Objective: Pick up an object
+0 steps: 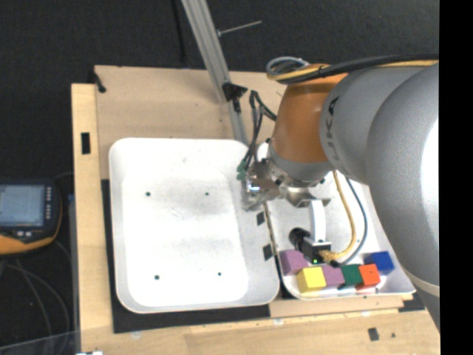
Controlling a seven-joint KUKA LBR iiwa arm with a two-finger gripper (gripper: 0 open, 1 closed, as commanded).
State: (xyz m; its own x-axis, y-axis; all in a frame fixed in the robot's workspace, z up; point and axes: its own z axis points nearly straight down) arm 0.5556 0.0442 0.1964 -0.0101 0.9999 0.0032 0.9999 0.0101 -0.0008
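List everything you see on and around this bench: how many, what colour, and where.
left bin: 1, white, left half of the bench
right bin: 1, white, right of the other, largely under the arm
purple blocks: 2, purple, front of the right bin, either side of the yellow one
yellow block: 1, yellow, front of the right bin
green block: 1, green, right of the second purple one
orange block: 1, orange, beside the green
blue block: 1, blue, behind the orange
bench: 1, pale wood, under both bins
metal rail: 1, silver, slanting up behind the bins
handheld screen unit: 1, orange and dark, off the bench at far left
arm: 1, grey with orange band, over the right bin
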